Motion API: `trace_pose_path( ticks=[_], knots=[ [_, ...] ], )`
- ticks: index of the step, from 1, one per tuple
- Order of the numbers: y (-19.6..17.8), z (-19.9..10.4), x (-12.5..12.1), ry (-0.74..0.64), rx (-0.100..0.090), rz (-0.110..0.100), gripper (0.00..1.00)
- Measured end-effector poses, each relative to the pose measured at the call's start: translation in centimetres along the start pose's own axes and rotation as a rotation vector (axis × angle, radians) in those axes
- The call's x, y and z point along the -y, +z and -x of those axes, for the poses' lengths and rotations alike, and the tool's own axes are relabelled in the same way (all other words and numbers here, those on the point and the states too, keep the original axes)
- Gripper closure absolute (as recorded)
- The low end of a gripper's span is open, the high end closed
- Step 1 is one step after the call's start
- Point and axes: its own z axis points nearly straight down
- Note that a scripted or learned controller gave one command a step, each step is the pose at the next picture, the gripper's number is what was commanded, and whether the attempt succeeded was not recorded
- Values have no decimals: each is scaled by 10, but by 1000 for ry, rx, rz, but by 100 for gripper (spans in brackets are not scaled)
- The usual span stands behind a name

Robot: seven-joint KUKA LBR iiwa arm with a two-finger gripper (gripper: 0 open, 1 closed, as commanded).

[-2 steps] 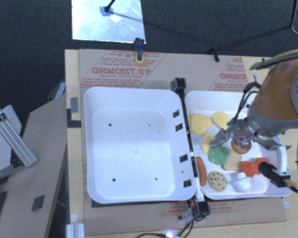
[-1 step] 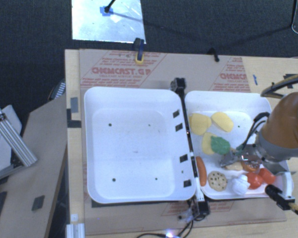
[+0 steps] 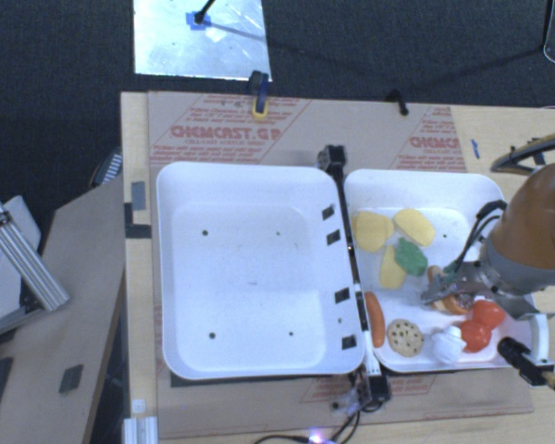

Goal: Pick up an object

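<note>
A: Starting at the left, we see the left bin (image 3: 250,271) sitting on the surface (image 3: 222,128), a brown sheet with red lettering. A black hinge strip (image 3: 347,248) runs between it and the right bin (image 3: 416,188).

B: Moving into the right bin, we find an orange carrot-like piece (image 3: 376,318) lying along its left wall, with a speckled cookie (image 3: 405,338) just beside it near the front edge.

A: Above those we count three yellow pieces: one (image 3: 371,231) near the bin's left wall, a second (image 3: 413,227) next to it toward the back, and a narrower third (image 3: 391,270) below them. A green piece (image 3: 411,256) touches that third one on its right.

B: Further right, a white object (image 3: 447,345) rests by the front rim, touching a red tomato-like piece (image 3: 481,325). An orange item (image 3: 450,301) lies just above those.

A: The gripper (image 3: 444,289) sits low over that orange item, at the bin's right side, with the orange band of the arm (image 3: 536,229) behind it.

B: We cannot tell how the fingers stand; the metal parts there blur into the objects beneath, and we see nothing clearly caught between them.

A: So every object we can see rests in the right bin, the nearest to the gripper being the orange item and the red piece.
</note>
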Motion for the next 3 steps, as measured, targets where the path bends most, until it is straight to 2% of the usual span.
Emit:
trace_pose_path(
  ticks=[1, 2, 3],
  knots=[
    [-23, -55, -71, -9, -7, -10, 100],
    [-84, -116, -136, -6, -7, -12, 100],
    [-115, -213, -176, -12, -12, -11, 100]
  ],
)
